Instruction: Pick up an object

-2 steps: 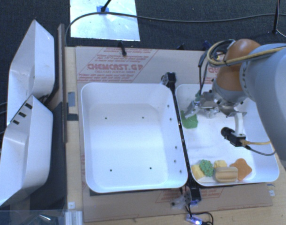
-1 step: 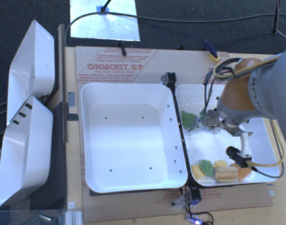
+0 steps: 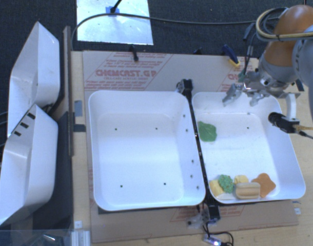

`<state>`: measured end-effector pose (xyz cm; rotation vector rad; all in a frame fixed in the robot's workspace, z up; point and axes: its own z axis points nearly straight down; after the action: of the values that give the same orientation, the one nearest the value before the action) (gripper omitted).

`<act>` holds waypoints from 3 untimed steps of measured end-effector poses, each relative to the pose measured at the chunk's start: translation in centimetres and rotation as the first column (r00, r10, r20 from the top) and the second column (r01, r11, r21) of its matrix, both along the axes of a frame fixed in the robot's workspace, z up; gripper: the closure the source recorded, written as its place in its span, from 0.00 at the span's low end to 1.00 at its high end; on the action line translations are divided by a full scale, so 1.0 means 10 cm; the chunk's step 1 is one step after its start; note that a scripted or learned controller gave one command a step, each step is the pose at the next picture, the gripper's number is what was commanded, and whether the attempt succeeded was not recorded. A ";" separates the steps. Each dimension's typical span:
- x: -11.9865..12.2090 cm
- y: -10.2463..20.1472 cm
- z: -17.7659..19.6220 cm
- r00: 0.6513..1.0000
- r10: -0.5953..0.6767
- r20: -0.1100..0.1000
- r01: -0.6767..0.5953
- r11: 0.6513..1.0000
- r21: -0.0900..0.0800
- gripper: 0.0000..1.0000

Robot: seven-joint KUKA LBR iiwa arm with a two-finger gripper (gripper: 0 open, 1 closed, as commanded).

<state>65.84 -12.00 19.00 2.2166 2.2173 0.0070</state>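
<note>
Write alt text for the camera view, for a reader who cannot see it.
A grey robot arm's gripper hangs open over the far edge of the right bin, holding nothing. A green piece lies by that bin's left wall, and a cluster of small toy foods sits along its near edge. The left bin sits beside it.

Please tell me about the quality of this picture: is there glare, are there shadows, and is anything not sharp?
In the camera view, the light is soft and even; the metal sheet at the top reflects brightly; the white bins look nearly overexposed, with faint shadows along their inner walls; the gripper is slightly blurred; the green piece and the small toys are soft, without fine detail.
</note>
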 end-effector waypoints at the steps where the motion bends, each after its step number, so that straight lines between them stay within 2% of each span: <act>1: -0.50 0.34 -0.70 1.000 0.001 -0.012 -0.001 1.000 0.002 0.00; 2: -0.81 0.36 -0.96 1.000 0.000 -0.010 0.000 1.000 0.002 0.00; 3: -0.41 0.40 -0.02 0.998 -0.070 0.000 0.070 0.998 0.002 0.00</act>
<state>61.78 -7.97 18.77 2.2941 2.1388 0.0082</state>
